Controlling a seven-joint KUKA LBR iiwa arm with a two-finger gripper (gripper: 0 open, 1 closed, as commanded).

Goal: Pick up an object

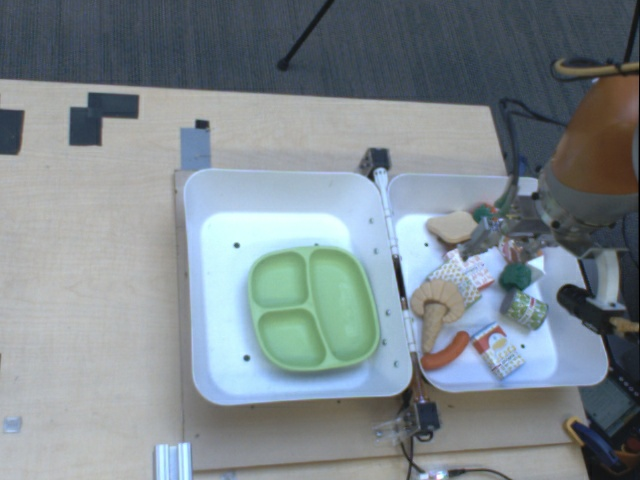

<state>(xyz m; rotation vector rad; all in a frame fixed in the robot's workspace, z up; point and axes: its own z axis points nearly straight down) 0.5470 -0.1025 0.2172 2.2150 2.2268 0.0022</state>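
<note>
**Arm over a crowded right bin, before any grasp**

The arm (600,153) enters from 3 o'clock. Its gripper (515,230) hangs above the upper part of the right bin (570,368). Whether the jaws stand apart or together cannot be told, since the wrist hides them from this slant. Nothing can be seen held.

All candidate objects lie in the right bin. A tan bread piece (452,228) lies at 9 o'clock from the gripper. A green ball (517,275) sits at 6 o'clock, just beside it. A small can (526,310) lies further toward 6 o'clock. A patterned packet (468,270) and an ice-cream cone (438,308) lie toward 7 o'clock, touching or overlapping. An orange sausage (445,351) and a small carton (499,352) lie near the bin's lower edge. The left bin (215,368) bears a green divided plate (312,308), well apart from the gripper.

Risks, as judged from this layout:
- Crowding. The objects lie close together, so a descent may land on two at once and close on neither.
- Rolling. The ball and can look round and may slip out sideways as the jaws close.
- Wall contact. The gripper sits near the bin's upper rim, so a fingertip could strike it.
- Flat objects such as the packet may give little to grip.
</note>
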